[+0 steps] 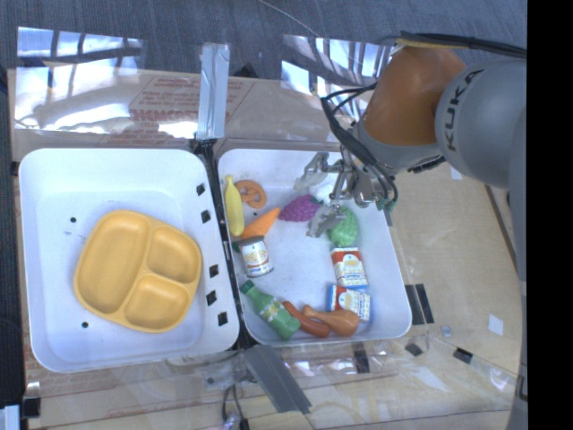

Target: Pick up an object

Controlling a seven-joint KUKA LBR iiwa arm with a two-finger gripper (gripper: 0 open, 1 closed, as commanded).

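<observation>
- Nearest the camera, along the right bin's [400,303] front edge, lie a green bottle [269,309] and an orange toy [324,321].
- Gripper [333,202] hangs near the bin's back edge; whether it is open or closed I cannot tell.
- Just below it sits a green vegetable toy [344,229], likely light, hard and rounded; pinching across its middle seems safest.
- Beside it: a purple toy [300,209].

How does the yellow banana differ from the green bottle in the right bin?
The yellow banana lies along the right bin's left wall, near its top; the green bottle lies near the bottom, slanted. The banana is plain yellow; the bottle is green with a lighter label. Both lie flat in the right white bin.
</observation>
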